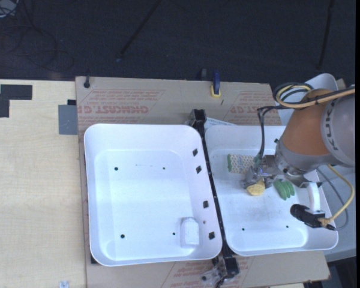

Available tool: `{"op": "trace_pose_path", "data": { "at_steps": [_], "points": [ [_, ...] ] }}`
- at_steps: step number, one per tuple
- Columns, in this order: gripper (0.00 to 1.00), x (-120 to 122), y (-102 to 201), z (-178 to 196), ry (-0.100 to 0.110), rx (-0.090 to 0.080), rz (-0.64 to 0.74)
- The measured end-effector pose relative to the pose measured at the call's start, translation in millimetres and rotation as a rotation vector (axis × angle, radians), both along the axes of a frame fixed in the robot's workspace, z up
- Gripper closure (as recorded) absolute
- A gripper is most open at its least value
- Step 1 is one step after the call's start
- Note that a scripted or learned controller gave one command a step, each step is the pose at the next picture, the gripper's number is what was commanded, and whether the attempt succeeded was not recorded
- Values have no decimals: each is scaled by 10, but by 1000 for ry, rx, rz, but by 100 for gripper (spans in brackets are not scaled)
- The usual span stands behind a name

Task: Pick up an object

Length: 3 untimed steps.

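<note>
whether the jaws are spread or pressed together cannot be told. nearest, a white block (189,231) is left by the near right corner of the left bin (102,221), well apart from the gripper (259,176). in the right bin (270,245), a yellow lump (255,189) is found just beside the gripper, probably the piece aimed at, with a green piece (284,189) next to it. a patterned packet (237,162) is seen farther back.

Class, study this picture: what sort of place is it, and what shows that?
Likely a robotics lab: a robot arm reaches over a left bin and right bin, set on a cardboard sheet.
</note>
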<state>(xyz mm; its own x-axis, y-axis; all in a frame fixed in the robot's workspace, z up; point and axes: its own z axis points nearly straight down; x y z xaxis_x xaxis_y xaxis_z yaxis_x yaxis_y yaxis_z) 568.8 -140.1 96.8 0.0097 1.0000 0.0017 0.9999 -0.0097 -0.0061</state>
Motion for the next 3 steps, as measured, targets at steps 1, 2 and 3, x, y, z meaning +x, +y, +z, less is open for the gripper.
{"op": "trace_pose_path", "data": {
  "at_steps": [1, 2, 3],
  "points": [
    [100, -807, 701, 939, 0, 2, 13],
    [100, 147, 1317, 1292, -13, 0, 19],
    [100, -129, 1793, 1875, -6, 0, 15]
  ]
}}
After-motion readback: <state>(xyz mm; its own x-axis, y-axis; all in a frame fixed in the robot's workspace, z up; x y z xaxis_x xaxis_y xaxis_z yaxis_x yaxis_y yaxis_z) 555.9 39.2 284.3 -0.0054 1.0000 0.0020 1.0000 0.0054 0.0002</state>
